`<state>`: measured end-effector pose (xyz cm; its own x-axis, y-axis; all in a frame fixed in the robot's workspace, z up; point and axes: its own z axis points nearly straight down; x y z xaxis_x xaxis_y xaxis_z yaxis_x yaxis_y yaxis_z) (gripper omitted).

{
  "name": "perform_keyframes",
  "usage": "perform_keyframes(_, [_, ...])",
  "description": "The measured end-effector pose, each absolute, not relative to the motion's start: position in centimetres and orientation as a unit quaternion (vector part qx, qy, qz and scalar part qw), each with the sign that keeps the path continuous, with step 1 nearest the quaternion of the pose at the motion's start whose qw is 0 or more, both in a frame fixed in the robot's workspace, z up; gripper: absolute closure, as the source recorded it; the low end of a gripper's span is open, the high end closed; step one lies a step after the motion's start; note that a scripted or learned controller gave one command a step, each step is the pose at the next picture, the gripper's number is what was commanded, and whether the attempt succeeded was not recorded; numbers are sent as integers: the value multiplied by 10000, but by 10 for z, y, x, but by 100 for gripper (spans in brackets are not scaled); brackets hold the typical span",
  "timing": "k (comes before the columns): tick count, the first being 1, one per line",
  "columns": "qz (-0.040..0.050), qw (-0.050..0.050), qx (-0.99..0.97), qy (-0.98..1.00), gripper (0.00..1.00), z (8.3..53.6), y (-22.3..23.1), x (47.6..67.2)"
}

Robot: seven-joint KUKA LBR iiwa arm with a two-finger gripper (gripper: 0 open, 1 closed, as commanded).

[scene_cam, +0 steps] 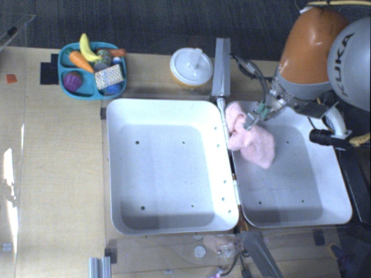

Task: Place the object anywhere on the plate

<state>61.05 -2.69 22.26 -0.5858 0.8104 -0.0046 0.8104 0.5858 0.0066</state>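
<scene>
A crumpled pink cloth (pixel 255 146) lies in the right bin (pixel 301 207), bunched against the bin's left wall near its far corner. My gripper (pixel 255 119) is down on the middle of the cloth, touching its top; the tip is small and partly sunk into the fabric. The plate (pixel 64 68) is a blue divided dish on the bench at the far left, beyond the left bin. It holds a toy banana, a carrot, a purple piece and a sponge-like block.
The left bin (pixel 168 167) stands between the cloth and the plate. A white lidded cup on a yellow base (pixel 191 67) sits behind the bins. A grey metal bracket (pixel 221 68) rises at the far end of the divider between the bins.
</scene>
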Motion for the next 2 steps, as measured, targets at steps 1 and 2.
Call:
perform_keyframes(1, [20, 45, 2675, 9635, 100, 219, 17, 600])
perform_keyframes(2, [19, 54, 716, 9974, 100, 220, 56, 588])
